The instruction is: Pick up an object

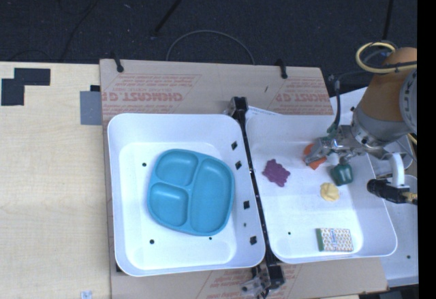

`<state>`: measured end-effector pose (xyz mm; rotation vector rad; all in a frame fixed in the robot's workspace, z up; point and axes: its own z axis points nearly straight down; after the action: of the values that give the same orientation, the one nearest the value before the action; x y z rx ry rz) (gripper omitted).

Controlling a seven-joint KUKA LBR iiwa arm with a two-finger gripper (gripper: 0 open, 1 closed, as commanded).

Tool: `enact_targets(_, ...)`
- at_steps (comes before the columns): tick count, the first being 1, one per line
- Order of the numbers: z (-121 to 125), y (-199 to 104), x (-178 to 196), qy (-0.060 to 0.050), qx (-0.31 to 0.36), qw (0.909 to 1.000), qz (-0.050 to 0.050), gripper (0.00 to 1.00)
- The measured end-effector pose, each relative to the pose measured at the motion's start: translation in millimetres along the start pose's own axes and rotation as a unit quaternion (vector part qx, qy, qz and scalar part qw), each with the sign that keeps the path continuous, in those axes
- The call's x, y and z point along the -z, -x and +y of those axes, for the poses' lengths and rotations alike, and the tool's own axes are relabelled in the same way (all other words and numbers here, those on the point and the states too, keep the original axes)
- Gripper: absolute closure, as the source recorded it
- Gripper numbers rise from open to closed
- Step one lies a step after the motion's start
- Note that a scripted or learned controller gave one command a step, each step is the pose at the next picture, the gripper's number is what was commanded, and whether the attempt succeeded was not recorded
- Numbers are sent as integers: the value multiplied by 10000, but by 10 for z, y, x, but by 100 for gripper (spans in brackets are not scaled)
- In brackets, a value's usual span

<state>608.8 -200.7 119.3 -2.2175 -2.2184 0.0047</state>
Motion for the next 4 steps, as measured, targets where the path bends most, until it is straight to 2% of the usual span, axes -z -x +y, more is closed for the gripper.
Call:
enact_targets(1, -2, -16, -337, 2, 2, 10000, -1, 0)
enact_targets(2, 3, -9, -217, 11, 0, 10000, -4, 100)
enact_targets(3, -1, 36, 211, 34, -21, 10000, -10, 100)
enact_targets(4, 5, 10, 846, 48, 4, 10000, -13, 100)
